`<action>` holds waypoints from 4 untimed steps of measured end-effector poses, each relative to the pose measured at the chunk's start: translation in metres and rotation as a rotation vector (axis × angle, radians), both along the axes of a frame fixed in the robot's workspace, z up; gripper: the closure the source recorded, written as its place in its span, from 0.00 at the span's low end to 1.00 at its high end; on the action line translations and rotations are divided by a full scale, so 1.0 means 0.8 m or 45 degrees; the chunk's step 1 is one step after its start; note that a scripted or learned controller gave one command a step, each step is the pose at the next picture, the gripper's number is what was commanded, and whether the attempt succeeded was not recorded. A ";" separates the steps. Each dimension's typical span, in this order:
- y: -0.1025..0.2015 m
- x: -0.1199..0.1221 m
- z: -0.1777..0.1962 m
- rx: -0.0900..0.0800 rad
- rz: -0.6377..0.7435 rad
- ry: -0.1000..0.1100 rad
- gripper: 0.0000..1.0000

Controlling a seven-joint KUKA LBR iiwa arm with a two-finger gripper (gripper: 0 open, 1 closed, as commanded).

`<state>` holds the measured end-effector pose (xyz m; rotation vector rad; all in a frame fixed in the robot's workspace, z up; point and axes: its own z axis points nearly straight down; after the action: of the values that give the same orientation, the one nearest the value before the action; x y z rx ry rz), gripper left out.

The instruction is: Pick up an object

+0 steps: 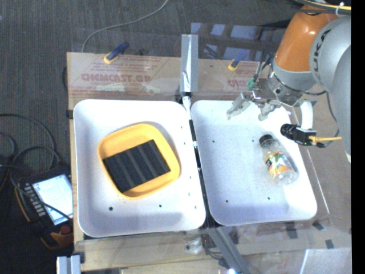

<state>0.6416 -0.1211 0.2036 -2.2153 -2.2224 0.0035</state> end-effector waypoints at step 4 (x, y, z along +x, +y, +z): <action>-0.035 -0.002 -0.013 -0.003 -0.058 0.002 0.00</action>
<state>0.6403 -0.1492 0.1928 -2.2659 -2.1715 0.0069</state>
